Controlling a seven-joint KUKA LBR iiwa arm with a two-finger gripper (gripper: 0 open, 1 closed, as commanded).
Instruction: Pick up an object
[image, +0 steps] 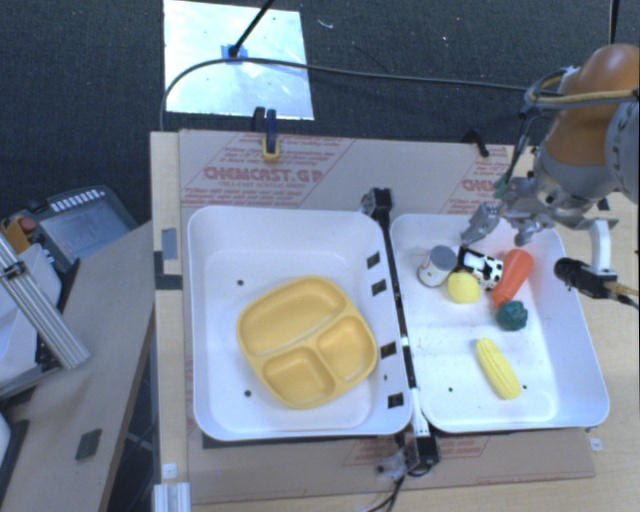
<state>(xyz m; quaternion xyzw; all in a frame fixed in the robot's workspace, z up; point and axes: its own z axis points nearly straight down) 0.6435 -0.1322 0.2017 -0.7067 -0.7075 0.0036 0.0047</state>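
1. The pincer (503, 225) hangs over the far edge of the right bin (560, 390), its two fingers spread wide with nothing between them.
2. Just below it, in the far half of that bin, lie a small grey-and-white cup (436, 266), a yellow lemon-like ball (463, 288) and a black-and-white cow toy (484, 267), clustered close together.
3. An orange carrot (512, 275) lies tilted just right of the cow, with a dark green lump (512, 316) at its near end.
4. A yellow corn cob (498, 367) lies toward the bin's near edge, apart from the rest.
5. The left bin (215, 300) holds a yellow divided tray (305, 342), nearer its near right corner.
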